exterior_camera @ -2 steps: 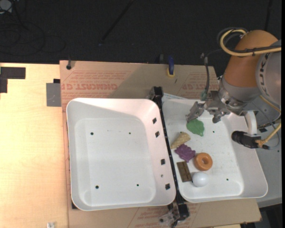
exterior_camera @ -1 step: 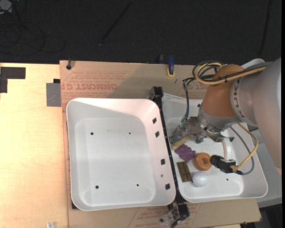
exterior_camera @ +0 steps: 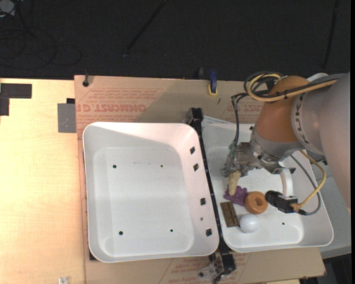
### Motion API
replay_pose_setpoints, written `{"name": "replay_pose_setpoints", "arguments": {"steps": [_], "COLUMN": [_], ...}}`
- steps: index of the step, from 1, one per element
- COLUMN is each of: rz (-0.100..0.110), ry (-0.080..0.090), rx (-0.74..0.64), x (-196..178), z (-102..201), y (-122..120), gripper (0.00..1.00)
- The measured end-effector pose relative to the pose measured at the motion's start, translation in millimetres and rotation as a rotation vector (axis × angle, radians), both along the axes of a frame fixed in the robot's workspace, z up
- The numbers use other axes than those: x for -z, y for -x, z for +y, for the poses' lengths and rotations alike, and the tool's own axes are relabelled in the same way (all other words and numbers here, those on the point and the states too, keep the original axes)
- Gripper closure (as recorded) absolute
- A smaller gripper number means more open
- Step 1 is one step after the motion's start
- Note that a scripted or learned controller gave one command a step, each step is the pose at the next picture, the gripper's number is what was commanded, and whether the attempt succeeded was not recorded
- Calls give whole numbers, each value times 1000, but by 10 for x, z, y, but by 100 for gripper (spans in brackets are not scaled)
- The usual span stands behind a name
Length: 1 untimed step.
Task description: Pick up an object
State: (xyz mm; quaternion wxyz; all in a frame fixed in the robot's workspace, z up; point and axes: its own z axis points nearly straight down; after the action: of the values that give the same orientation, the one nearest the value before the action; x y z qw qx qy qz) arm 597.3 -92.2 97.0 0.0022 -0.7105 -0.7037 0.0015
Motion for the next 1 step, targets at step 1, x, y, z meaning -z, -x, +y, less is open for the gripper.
{"name": "replay_pose_setpoints", "arguments": {"steps": [1], "rz": [-15], "ry": [-3], "rx": [-18], "x": [-1393], "z": [811], "y": [239], "gripper": [100]}}
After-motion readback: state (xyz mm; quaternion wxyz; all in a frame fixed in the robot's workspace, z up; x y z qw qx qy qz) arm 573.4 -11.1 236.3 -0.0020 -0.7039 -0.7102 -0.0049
